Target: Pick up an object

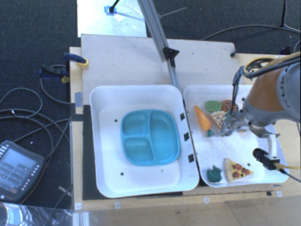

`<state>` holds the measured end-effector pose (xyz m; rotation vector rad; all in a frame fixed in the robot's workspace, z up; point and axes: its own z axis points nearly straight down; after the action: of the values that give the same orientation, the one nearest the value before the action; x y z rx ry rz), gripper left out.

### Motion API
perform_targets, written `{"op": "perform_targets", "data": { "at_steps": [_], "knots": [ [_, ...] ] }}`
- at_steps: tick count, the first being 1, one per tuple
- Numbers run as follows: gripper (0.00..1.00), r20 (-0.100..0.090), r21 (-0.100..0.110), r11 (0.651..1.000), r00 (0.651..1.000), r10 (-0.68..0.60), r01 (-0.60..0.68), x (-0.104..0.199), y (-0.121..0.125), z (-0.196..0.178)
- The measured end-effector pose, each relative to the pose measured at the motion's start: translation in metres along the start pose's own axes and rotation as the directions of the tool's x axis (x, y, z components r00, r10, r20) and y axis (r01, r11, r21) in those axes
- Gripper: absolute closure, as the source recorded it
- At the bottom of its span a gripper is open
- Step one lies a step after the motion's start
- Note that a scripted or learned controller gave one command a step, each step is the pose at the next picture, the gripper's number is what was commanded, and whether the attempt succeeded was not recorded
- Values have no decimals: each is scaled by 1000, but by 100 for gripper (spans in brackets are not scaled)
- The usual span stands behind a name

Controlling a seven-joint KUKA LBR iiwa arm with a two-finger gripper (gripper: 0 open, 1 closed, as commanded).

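Claw (227, 127) sits low in the right bin (277, 171), just right of the toy carrot (202, 118); grip state indeterminate.

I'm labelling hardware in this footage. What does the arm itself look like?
A thick grey arm with a broad orange band above the wrist. Yellow and black cables loop over its upper side. The slim dark metal gripper sits at its tip.

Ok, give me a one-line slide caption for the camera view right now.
End effector lowered into the right bin beside the toy carrot; blue divided plate sits in the left bin.
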<state>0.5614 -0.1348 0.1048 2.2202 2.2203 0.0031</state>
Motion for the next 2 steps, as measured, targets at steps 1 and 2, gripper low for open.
{"op": "perform_targets", "data": {
  "at_steps": [1, 2],
  "knots": [
    [100, 1, -4, 1000, 1000, -4, 4, 6, -6, -54],
    [100, 2, -5, 1000, 1000, -6, 6, 5, -4, -102]
  ]
}}
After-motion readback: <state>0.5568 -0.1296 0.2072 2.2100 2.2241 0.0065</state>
